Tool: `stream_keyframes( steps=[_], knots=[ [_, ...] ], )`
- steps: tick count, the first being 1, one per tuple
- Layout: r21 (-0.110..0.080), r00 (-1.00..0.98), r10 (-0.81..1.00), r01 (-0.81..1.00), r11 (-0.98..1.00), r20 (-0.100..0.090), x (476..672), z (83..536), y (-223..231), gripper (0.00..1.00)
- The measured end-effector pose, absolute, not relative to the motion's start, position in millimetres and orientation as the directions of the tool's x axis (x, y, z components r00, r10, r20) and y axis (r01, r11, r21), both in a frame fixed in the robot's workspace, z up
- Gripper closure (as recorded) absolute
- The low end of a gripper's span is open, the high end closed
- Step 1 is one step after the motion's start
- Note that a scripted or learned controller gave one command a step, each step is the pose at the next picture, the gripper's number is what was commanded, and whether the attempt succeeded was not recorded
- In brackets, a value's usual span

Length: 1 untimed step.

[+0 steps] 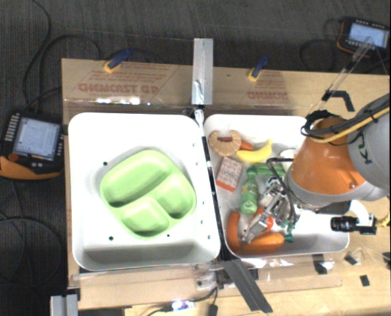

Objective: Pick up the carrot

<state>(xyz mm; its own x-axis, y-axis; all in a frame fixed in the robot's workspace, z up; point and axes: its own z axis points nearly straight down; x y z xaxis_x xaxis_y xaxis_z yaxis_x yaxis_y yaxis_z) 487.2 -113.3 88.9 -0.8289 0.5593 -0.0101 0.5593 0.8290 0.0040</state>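
The tool (260, 221) is lowered in the right bin (314, 245), directly above the carrot (264, 243). Whether its fingers are spread or closed is not discernible.

Two white bins sit side by side on the worktop (301, 87). The left bin (83, 242) carries a green divided tray (148, 193). The right bin (327, 242) is crowded — a banana (255, 153), a green bottle (249, 193) and a carrot (262, 243) near its front wall. The end effector (266, 216) hangs low over the clutter, just above the carrot — its grip cannot be made out.
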Motion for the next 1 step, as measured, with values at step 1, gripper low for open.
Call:
stream_keyframes(
  steps=[1],
  knots=[
    [0.007,-0.829,0.559,0.559,0.829,-0.009,487.5,98.8,-111.4,1.00]
  ],
)
